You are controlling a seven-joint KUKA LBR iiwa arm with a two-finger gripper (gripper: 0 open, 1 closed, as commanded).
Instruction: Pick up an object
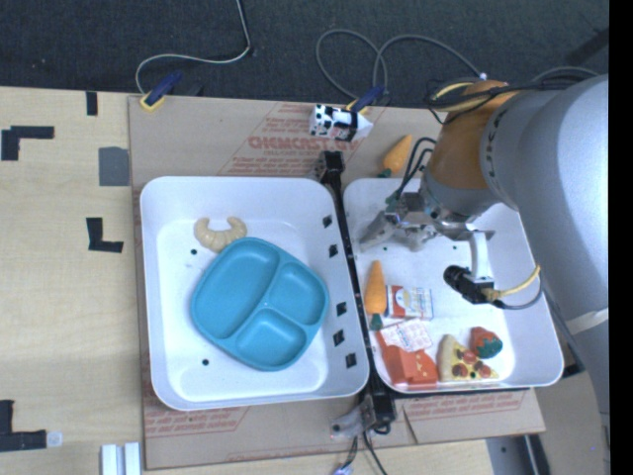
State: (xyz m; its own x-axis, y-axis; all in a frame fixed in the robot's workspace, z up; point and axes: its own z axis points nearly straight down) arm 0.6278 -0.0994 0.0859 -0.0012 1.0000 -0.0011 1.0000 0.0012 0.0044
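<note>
My gripper (392, 236) hangs low over the back left part of the right bin (534, 265), with its metal fingers spread open and nothing between them. Just in front of it lies an orange carrot (375, 287). Further forward sit a small white and red packet (410, 303), a red and orange box (406, 354), a pizza slice (457, 359) and a red strawberry-like toy (487, 343). In the left bin (163, 206) a blue divided plate (259, 303) rests beside a beige croissant (219, 231).
The grey arm with its orange band (475, 146) covers the right bin's back right. An orange toy (398, 151) and a black and white toy (336, 120) lie on the cardboard behind the bins. A black divider (343, 255) runs between them.
</note>
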